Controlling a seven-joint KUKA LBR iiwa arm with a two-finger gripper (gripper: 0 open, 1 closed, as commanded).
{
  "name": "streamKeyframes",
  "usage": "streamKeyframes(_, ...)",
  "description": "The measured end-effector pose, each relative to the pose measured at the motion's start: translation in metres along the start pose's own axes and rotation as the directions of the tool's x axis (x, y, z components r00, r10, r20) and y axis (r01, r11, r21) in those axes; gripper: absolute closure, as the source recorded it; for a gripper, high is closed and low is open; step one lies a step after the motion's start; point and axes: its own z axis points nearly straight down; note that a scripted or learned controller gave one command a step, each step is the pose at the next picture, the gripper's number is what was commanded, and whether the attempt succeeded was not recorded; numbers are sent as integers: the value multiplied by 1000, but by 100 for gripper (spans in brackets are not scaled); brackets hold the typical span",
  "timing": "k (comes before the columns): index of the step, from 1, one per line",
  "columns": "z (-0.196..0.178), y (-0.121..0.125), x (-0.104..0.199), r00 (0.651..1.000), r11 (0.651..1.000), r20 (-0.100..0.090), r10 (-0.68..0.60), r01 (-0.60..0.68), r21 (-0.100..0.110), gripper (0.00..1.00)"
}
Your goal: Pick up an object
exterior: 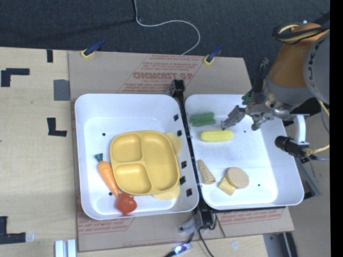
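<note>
Corn lies in right bin beneath spread, empty end effector.

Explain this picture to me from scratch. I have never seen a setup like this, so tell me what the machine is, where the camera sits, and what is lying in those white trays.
One camera looks down at a slant on a bench. The grey and orange machine at the right is a robot arm ending in a two-finger pincer, which is open and holds nothing. It hangs over the right bin, near a toy corn cob and a green vegetable; a cone-shaped toy and a tan round piece lie lower down. The left bin holds a yellow divided plate, a carrot and a red toy.
</note>
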Motion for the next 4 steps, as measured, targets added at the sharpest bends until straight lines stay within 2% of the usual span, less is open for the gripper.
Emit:
streamKeyframes(1, -8, 3, 0, 1000, 1000, 2, -3, 3, -14, 0)
streamKeyframes(3, 99, 12, 14, 1000, 1000, 2, -4, 4, -9, 0)
streamKeyframes(4, 108, 12, 15, 1000, 1000, 3, -3, 3, -13, 0)
